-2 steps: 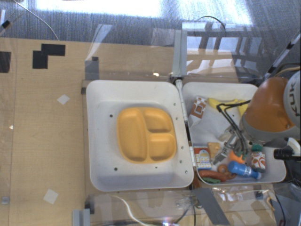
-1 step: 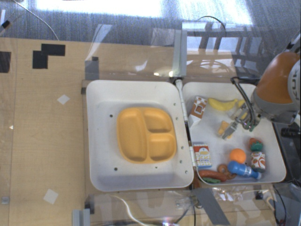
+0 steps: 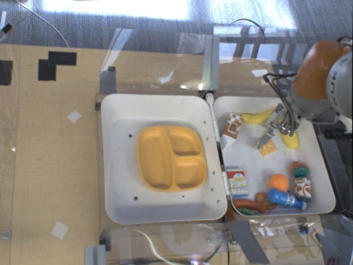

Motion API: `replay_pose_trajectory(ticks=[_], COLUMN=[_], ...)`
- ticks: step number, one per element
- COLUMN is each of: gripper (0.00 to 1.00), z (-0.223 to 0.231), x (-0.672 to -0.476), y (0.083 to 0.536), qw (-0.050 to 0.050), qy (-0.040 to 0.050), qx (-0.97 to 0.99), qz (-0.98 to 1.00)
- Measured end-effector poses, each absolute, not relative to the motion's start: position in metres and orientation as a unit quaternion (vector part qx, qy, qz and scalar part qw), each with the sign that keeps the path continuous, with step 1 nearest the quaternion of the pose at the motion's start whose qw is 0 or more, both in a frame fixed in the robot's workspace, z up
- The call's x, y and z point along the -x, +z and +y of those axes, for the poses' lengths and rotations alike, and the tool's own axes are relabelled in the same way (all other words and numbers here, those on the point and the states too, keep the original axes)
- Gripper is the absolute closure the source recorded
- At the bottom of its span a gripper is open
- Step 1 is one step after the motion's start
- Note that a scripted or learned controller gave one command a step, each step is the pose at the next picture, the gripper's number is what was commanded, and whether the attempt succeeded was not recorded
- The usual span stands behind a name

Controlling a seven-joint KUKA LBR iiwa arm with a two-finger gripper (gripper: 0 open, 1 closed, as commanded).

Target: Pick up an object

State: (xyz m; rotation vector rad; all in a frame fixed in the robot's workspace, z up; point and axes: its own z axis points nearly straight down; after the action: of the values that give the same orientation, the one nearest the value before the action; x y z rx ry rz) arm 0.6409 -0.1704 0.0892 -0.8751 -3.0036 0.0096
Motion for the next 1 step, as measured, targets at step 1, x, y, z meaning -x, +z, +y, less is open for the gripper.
replay_pose_trajectory(ticks=[1], gripper=[0.0], z=[-0.1745], x=[-0.6485], y=[0.0887], qw=[0.007], qy=[0.0068], qx=[0.163], qz=[-0.987])
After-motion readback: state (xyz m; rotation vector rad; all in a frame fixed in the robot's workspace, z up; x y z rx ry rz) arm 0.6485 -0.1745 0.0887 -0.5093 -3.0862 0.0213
